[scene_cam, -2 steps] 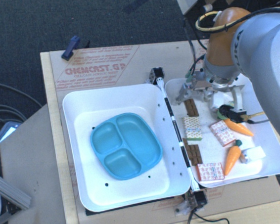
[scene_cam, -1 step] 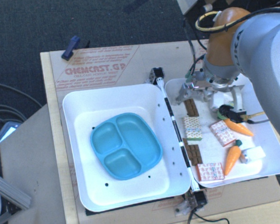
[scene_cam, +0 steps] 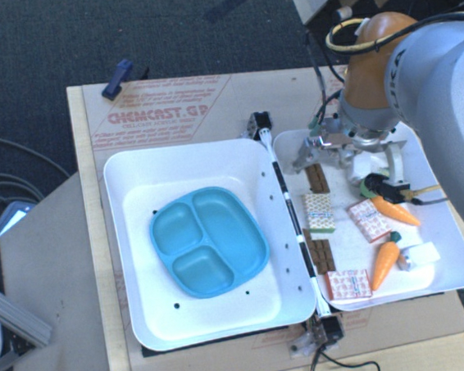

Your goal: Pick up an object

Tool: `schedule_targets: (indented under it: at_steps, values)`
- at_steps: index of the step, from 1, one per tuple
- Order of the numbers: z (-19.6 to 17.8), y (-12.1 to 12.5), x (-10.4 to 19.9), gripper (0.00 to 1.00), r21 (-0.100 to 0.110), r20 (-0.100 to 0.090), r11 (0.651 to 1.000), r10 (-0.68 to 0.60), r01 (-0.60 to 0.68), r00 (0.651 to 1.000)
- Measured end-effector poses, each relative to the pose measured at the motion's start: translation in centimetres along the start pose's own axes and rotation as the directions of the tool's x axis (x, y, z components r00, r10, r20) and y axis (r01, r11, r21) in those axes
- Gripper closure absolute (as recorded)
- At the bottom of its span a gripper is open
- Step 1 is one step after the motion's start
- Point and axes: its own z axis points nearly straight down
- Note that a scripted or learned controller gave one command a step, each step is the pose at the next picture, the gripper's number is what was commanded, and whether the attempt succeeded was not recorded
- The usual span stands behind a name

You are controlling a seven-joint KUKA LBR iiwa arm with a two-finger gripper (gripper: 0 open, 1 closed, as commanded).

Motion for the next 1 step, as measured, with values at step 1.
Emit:
schedule_targets:
  at_steps: [1]
  values:
    - [-0.01, -0.27, 0.31, 0.00, 0.001, -0.001, 1.000, 0.000, 0.000, 1.000]
